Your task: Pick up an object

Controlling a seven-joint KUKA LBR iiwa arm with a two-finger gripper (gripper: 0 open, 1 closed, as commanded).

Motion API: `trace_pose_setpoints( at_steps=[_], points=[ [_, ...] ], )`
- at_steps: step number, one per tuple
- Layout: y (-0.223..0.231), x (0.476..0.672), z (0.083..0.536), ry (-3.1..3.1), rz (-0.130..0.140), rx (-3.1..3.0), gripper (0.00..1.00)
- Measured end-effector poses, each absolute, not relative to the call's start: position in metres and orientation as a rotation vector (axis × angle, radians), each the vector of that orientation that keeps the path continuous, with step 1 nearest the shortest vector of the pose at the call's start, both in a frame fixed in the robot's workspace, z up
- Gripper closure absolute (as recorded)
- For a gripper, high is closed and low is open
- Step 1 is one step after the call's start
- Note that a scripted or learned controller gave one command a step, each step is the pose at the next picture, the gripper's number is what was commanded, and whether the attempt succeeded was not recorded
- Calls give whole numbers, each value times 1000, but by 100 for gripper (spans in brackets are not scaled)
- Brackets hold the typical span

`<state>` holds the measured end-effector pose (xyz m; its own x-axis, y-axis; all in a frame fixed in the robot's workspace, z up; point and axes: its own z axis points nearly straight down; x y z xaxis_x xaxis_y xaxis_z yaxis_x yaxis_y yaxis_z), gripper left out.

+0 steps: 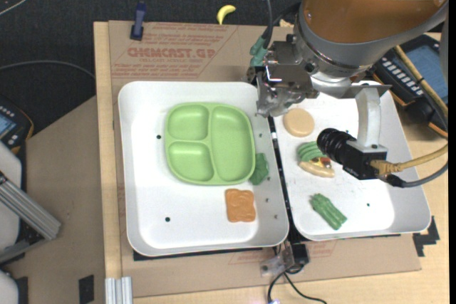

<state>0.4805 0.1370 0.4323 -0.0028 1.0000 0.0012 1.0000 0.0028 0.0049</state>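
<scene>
Nearest the camera, in the left bin (135, 174), an orange waffle-like piece (241, 205) is lying flat by the front rim. Just behind it a green divided plate (210, 142) is sitting mid-bin, with a small dark green piece (260, 169) resting against its right edge, beside the wall the two bins share.

In the right bin (406, 206), a green ribbed vegetable piece (328, 211) is lying toward the front; behind it a small pizza-slice toy (317, 167) is touching a green ridged item (308, 152), and a round tan cookie-like disc (299, 122) is sitting further back. A black cylindrical fitting (349, 153) is hanging over this bin.

Farther back, the tool (274, 100) is hovering over the seam between the bins at their rear; whether it is spread or pressed together cannot be told, and nothing is showing in its grasp.

Candidate for picking: the disc is lying just beside the tool, on its right and slightly forward, apart from it.

Risks, as judged: the tool is sitting over the dividing rims, so a straight descent is likely striking the bin wall rather than an object; the flat disc is offering little height to pinch; the clustered pizza slice and ridged item are liable to be nudged rather than gripped.

At the far edge of the desk (178, 46), a blue clip (138, 21) and a yellow banana-shaped piece (226, 12) are lying outside the bins.
</scene>
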Motion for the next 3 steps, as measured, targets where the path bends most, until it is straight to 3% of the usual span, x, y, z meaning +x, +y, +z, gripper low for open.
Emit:
trace_pose_setpoints(
  at_steps=[1,2,3],
  points=[
    [138,481,443,2223,10,2214,100],
    [86,479,379,2219,-12,2231,100],
    [89,480,394,2220,3,2221,100]
  ],
)
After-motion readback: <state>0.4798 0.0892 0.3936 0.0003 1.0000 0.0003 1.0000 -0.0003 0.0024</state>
